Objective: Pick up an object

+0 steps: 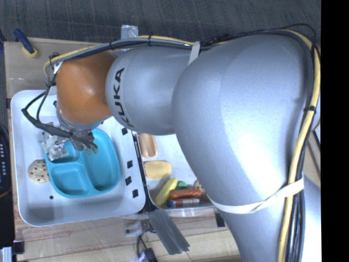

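My gripper [56, 149] hangs low over the left bin [65, 210], at the upper left corner of a blue divided tray [92, 171]. Its metal parts overlap the tray's rim, and I cannot make out whether anything is in it. A round chocolate-chip cookie [37, 171] lies on the bin floor just left of the tray, below the gripper. The orange wrist band [82, 91] and the grey arm hide the back of the left bin and most of the right bin.
A strip of the right bin [166, 149] shows beside the divider. In it lie a tan bun [147, 144], a pale yellow piece [157, 170], a yellow-green banana [165, 190], a red sausage [186, 193] and a dark tube [182, 202]. Cables loop beside the wrist.
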Robot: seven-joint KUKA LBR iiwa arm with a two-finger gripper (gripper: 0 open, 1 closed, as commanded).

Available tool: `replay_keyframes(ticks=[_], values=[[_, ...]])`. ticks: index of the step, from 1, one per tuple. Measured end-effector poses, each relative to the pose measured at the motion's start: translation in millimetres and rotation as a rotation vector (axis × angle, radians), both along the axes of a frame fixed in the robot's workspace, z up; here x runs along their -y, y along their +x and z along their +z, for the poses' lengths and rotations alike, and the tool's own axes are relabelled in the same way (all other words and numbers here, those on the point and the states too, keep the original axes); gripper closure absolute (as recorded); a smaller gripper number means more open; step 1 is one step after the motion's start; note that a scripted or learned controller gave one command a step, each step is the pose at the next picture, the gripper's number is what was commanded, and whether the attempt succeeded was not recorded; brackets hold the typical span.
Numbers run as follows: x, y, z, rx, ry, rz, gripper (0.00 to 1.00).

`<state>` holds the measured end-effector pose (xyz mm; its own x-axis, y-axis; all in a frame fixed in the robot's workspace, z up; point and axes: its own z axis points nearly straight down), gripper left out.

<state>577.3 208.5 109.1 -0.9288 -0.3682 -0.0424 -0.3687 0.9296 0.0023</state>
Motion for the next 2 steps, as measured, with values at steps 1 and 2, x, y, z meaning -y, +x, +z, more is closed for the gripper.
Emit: replay_keyframes(ticks=[1,2], values=[[10.4,83.7,-8.7,-0.03,-0.016,0.051,1.0],[-2.7,85.3,-9.0,-0.031,-0.024,0.011,1.0]])
